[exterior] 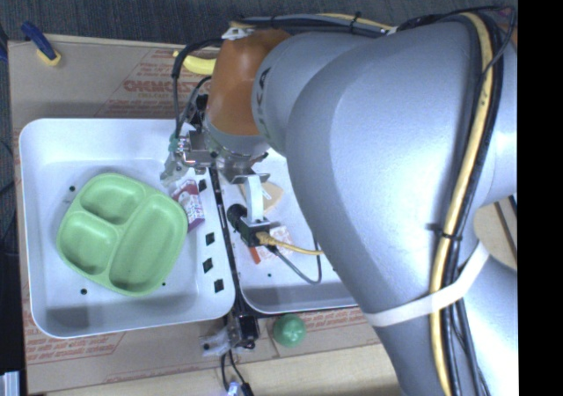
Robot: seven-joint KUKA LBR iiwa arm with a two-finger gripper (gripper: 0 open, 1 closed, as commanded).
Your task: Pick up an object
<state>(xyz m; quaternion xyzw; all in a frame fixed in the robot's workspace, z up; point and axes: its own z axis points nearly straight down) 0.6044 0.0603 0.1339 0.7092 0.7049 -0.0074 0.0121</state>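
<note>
My gripper [186, 164] hangs below the orange wrist band [236, 91], over the right side of the left bin [35, 148]. Just beneath it lies a small dark red and white packet [188, 201], touching or nearly touching the gripper; I cannot tell whether it is held. A green divided plate [123, 231] lies in the left bin, to the left of the packet. In the right bin [299, 297] a pale beige object [274, 195] and a small orange item [255, 254] show beside the arm.
The grey arm [378, 165] covers most of the right bin. A green ball [288, 330] sits on the cardboard in front of the bins. A blue and yellow clamp [40, 44] lies at the far left corner. A yellow cable [295, 249] crosses the right bin.
</note>
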